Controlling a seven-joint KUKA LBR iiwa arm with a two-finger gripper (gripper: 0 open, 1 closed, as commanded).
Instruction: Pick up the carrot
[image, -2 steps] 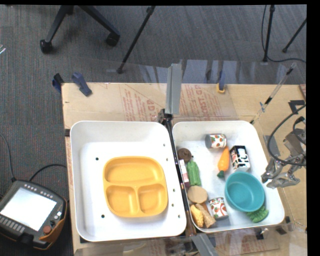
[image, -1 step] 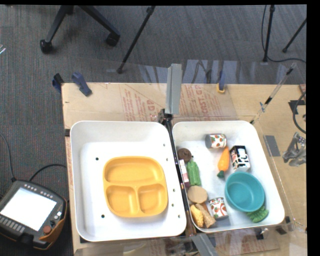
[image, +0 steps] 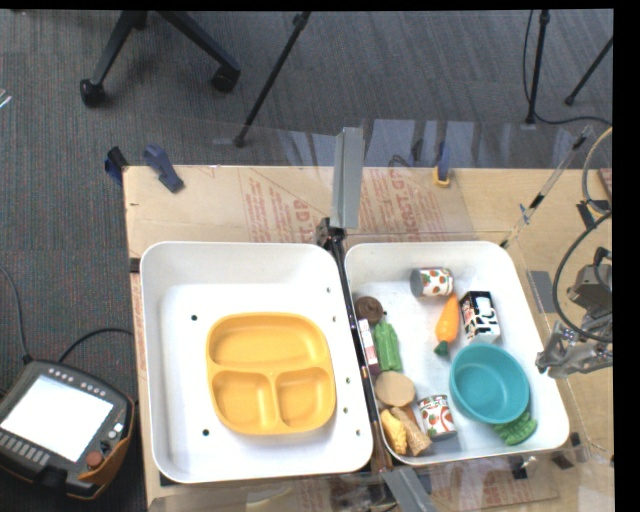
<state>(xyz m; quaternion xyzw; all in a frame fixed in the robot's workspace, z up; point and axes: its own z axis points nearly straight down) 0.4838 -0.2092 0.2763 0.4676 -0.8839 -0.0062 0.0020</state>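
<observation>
Right-hand bin (image: 500, 262), upper middle: one carrot (image: 447, 323), orange, small, tapering, with a short green tip at its lower end. It lies flat on the white floor, long axis nearly up and down in the camera view, leaning slightly.

Neighbours: a black-and-white carton (image: 481, 316) just beside it on the right; a small printed can (image: 431, 282) near its upper end; a teal bowl (image: 488, 383) close below, its rim near the green tip; a green vegetable piece (image: 386, 346) apart on the left.

Handling, as judged: a toy, probably hollow plastic, so light and stiff, not fragile, with a smooth, likely slippery skin. The cone shape would let it squirt out of a pinch taken near the thin end. Best hold is across the thick upper half, closing from left and right. The left flank has open floor; the right flank is tight against the carton, so one finger needs to slide into that narrow gap.

Left-hand bin (image: 160, 300): a yellow divided plate (image: 270, 385).

Gripper (image: 572, 357): at the far right edge of the table, outside the bin and well apart from the carrot. Its state cannot be told at this size.
</observation>
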